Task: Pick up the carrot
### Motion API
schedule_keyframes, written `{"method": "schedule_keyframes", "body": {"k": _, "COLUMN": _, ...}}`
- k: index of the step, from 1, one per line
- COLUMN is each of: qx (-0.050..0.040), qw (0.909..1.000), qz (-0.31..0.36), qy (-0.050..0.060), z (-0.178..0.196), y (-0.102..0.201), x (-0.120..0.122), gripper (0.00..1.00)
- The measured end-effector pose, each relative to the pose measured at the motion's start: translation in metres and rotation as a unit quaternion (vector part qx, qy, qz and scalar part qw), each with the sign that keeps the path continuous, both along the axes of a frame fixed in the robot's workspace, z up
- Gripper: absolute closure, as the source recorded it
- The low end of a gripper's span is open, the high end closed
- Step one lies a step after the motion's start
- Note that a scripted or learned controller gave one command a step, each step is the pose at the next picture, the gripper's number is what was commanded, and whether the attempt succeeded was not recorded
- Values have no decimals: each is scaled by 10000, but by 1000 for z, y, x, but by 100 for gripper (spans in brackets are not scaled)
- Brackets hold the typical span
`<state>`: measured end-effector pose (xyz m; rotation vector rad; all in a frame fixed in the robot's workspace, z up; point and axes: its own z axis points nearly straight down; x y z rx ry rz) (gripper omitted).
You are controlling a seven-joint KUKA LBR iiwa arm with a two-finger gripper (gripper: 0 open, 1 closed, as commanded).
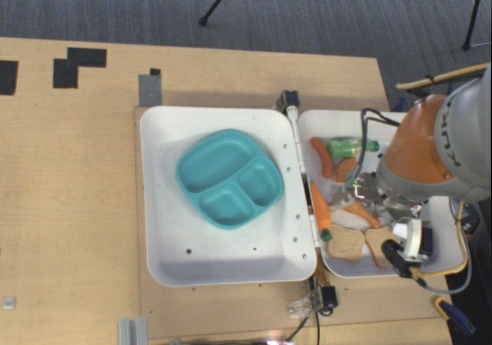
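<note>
Wooden bench, 2 white bins, arm bent low over right bin, gripper state unclear, carrot beside.

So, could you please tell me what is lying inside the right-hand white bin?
In the right bin: a carrot along its left wall, a sausage, a green item and two bread slices. The arm covers the bin's right part, so anything beneath it is hidden.

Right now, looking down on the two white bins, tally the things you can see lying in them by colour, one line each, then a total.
Teal: 1, divided plate
Orange: 2, carrot and a piece by the wrist
Red-orange: 1, sausage
Green: 1, item
Tan: 2, bread slices
Total: 7 visible; the arm hides part of the right bin.
</note>
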<state>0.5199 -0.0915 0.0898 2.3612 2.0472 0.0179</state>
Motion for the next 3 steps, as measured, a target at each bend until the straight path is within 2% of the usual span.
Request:
{"method": "schedule_keyframes", "body": {"k": 1, "qx": 14, "qw": 10000, "qz": 23, "qy": -24, "z": 11, "y": 3, "x": 3, "gripper": 100}}
{"method": "schedule_keyframes", "body": {"k": 2, "qx": 13, "qw": 10000, "qz": 32, "qy": -47, "z": 22, "y": 4, "x": 5, "gripper": 100}}
{"method": "schedule_keyframes", "body": {"k": 3, "qx": 53, "qw": 9997, "qz": -232, "qy": 48, "z": 98, "y": 85, "x": 31, "gripper": 100}}
